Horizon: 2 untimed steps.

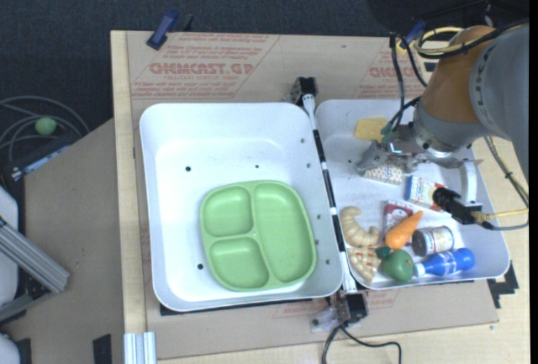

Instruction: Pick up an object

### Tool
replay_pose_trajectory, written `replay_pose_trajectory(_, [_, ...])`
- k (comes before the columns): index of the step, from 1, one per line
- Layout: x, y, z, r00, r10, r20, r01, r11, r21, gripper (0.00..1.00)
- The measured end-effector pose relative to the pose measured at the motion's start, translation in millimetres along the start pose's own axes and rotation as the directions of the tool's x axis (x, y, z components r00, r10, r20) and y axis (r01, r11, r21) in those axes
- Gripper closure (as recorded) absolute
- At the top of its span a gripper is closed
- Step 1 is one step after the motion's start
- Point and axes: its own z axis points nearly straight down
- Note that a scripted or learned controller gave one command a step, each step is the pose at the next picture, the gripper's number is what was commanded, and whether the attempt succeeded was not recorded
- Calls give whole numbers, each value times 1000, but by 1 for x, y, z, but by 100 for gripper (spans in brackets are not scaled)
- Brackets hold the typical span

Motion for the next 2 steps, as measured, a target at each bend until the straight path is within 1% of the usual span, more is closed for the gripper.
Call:
replay_pose_trajectory(1, [0, 0, -10, 1000, 0, 1, 0, 1000, -1, 100])
replay_pose_trajectory(2, [45, -31, -100, 1000, -1, 0, 1, 1000, -1, 100])
